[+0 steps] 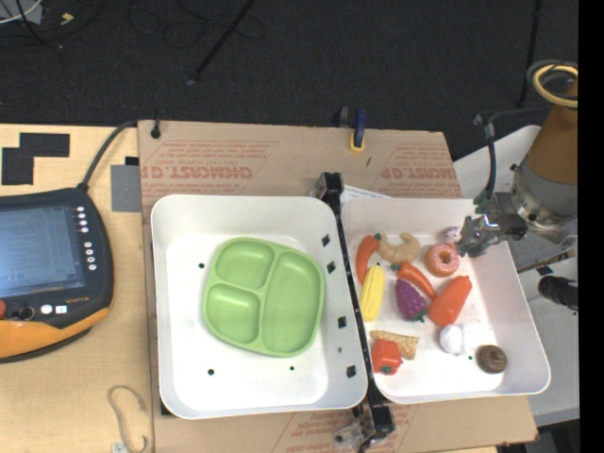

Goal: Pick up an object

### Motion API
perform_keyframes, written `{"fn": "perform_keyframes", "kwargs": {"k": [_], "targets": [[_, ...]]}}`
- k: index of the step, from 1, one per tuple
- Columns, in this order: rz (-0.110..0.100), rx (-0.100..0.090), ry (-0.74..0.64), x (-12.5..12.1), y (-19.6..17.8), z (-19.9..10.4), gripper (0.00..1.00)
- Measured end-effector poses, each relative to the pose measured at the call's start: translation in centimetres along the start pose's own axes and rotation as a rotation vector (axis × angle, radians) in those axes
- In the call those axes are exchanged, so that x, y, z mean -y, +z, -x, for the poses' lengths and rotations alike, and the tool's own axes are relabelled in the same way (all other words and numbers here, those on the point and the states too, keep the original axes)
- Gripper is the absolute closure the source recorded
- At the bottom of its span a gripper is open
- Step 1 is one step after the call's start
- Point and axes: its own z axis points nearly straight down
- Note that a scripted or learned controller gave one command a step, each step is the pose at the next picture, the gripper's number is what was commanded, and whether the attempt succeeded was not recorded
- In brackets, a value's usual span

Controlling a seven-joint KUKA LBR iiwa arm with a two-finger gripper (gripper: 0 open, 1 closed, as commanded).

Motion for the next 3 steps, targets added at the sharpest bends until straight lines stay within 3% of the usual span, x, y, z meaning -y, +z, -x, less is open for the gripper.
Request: {"fn": "perform_keyframes", "kwargs": {"k": [2, 3], "targets": [[-0.008, -0.004, -0.004, 3.0, 1.0, -11.4, 1.0], [-0.005, -0.002, -0.001, 3.6, -0.3, -12.0, 1.0]]}}
